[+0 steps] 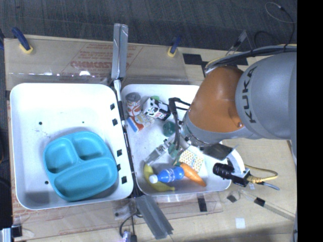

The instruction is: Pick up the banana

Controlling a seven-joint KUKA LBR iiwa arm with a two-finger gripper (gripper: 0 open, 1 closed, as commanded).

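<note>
The yellow banana (149, 174) lies in the right bin's near left corner, curving along the front wall. A blue bottle with a white cap (168, 175) lies across it and hides its middle. My gripper (170, 147) hangs low over the middle of the right bin, just above and behind the banana and bottle, under the orange wrist band. Nothing can be seen held in it.
An orange carrot (193, 173) and a patterned packet (192, 160) lie right of the bottle. A can (133, 104), a black-and-white toy (155, 109) and a teal object (168, 128) sit toward the back. The left bin (30, 105) holds a blue divided plate (81, 164).
</note>
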